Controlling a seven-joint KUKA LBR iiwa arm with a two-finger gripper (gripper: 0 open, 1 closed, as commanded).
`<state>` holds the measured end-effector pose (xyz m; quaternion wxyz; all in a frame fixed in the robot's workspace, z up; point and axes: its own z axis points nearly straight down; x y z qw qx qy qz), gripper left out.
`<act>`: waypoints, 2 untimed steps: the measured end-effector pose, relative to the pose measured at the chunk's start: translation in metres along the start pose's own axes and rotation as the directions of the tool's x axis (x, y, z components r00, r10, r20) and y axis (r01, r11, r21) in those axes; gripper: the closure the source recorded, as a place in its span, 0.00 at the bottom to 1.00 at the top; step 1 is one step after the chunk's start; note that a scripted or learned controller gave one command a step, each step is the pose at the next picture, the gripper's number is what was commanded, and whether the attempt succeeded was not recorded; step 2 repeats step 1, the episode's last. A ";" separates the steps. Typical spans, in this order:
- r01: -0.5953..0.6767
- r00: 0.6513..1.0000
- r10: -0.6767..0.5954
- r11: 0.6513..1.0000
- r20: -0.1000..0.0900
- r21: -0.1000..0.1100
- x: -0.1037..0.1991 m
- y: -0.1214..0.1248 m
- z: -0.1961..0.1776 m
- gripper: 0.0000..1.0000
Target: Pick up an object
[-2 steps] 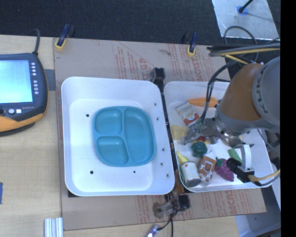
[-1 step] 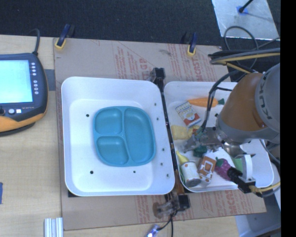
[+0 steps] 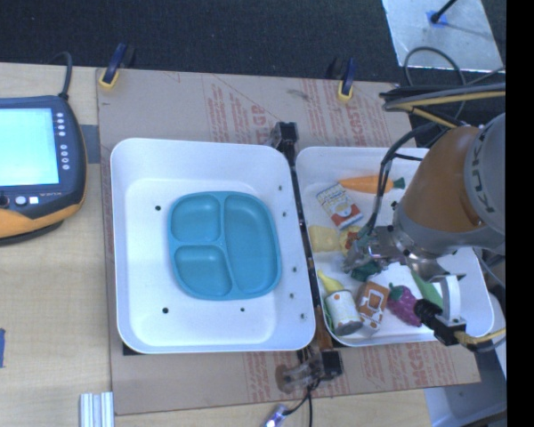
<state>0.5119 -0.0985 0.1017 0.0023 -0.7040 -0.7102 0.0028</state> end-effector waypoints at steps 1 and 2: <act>-0.005 1.000 0.005 1.000 -0.002 -0.005 0.041 0.066 -0.091 1.00; -0.005 1.000 0.005 1.000 -0.002 -0.005 0.041 0.066 -0.091 1.00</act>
